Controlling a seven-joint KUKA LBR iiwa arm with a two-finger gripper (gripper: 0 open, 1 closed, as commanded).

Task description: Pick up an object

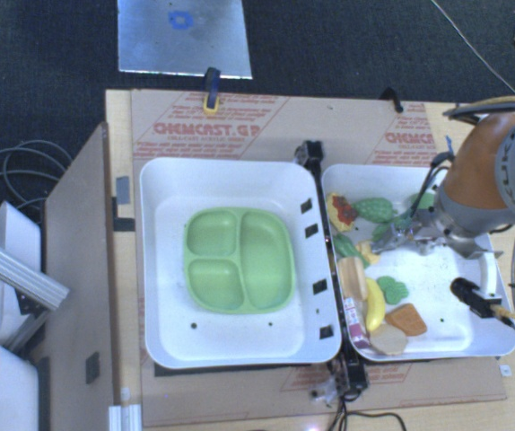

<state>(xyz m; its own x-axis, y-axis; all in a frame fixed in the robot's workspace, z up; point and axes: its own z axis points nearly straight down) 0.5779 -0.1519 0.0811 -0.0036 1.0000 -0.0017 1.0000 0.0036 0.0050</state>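
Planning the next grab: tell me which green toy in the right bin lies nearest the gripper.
The dark green leafy piece at the bin's far side, just left of the gripper. The lighter green piece lies nearer the camera, beside the banana.

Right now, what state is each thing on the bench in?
Green plate: flat, right way up, alone in the left bin.
Banana: lying in the right bin, near its front.
Green leaf: lying near that bin's back.
Gripper: low over the right bin; grip unclear.
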